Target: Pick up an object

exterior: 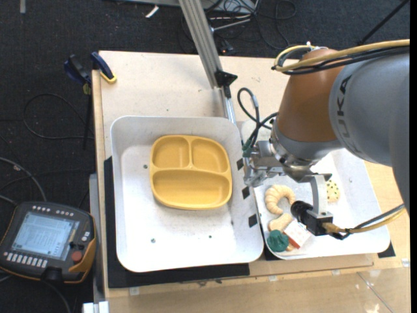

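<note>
In the right bin a cream curved toy lies near the left wall. Just in front of it sit a green object and a small red and white item. A pale speckled piece rests further right. The gripper hangs over the left part of this bin, just behind the cream toy, with the grey and orange arm covering the bin's back half. Nothing can be seen held in it. In the left bin a yellow divided plate lies flat.
A slanted metal pole rises from the bench behind the bins. A blue and yellow clamp grips the bench's far left corner. A teach pendant lies on the floor at left. Cables trail behind the bench.
</note>
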Available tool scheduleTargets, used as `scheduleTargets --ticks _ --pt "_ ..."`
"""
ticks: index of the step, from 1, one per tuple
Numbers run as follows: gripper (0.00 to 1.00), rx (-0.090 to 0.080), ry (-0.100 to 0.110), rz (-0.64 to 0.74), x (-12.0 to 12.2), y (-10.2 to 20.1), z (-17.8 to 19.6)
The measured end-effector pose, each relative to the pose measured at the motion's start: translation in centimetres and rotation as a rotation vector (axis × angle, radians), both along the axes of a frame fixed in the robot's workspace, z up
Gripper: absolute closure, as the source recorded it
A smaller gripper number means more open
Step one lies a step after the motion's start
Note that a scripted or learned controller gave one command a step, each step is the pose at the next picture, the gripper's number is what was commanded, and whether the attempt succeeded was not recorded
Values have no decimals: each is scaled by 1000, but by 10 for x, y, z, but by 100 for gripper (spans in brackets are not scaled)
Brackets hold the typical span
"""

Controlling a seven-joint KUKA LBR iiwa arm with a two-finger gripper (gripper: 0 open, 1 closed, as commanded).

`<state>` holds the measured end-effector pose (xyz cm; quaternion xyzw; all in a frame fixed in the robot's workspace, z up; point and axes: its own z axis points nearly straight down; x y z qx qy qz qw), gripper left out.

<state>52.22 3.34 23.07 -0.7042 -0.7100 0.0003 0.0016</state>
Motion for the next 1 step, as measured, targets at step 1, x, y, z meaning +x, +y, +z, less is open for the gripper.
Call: scheduleTargets --ticks 1 --pt "100 -1 -1 0 2 53 -8"
